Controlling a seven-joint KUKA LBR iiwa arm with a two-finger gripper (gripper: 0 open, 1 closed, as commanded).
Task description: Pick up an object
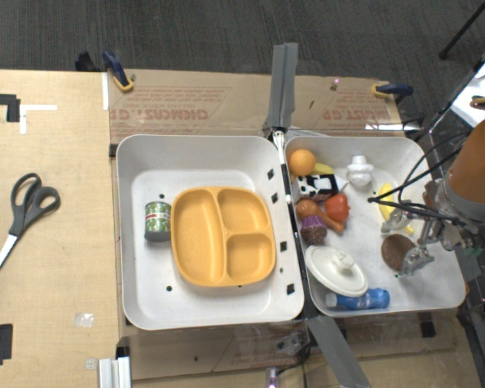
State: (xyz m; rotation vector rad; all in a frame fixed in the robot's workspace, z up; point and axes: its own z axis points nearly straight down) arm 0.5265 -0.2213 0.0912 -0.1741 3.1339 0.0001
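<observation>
Pincer (416, 259) of mine hangs low in the right bin (436, 297), touching the brown ball (395, 251) on its right side; whether its grip is open, I cannot tell.

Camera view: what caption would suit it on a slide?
Robot arm reaches into the right bin of toys, pincer by a brown object; left bin holds a yellow tray and can.

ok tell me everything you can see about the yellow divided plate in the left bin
The divided plate is orange-yellow and looks like smooth plastic, with rounded corners and a raised rim. Ridges split it into three compartments: one long one on its left, two smaller ones stacked on its right. It lies flat and upright, nothing in it, near the middle of the left bin. A small green can lies against its left edge.
</observation>
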